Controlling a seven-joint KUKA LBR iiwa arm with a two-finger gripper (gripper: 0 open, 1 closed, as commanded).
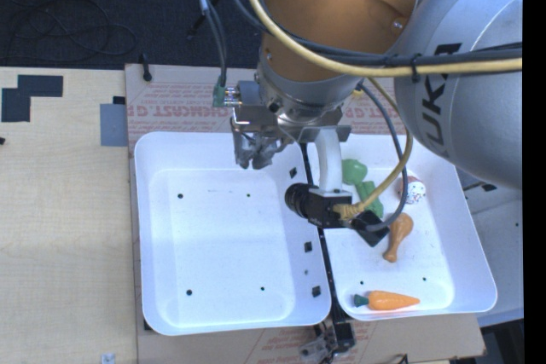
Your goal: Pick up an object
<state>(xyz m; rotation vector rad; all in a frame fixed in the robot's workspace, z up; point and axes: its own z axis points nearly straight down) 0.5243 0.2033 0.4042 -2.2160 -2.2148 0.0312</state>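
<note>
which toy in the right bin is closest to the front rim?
The orange carrot, lying flat along the front edge of the right bin. The drumstick and green toy sit farther back.

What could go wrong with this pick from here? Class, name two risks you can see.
The gripper hangs over the left bin, while the carrot, drumstick and green toy lie in the right bin, so a descent here may grab nothing. The yellow cable loops low near the toys and might snag.
</note>
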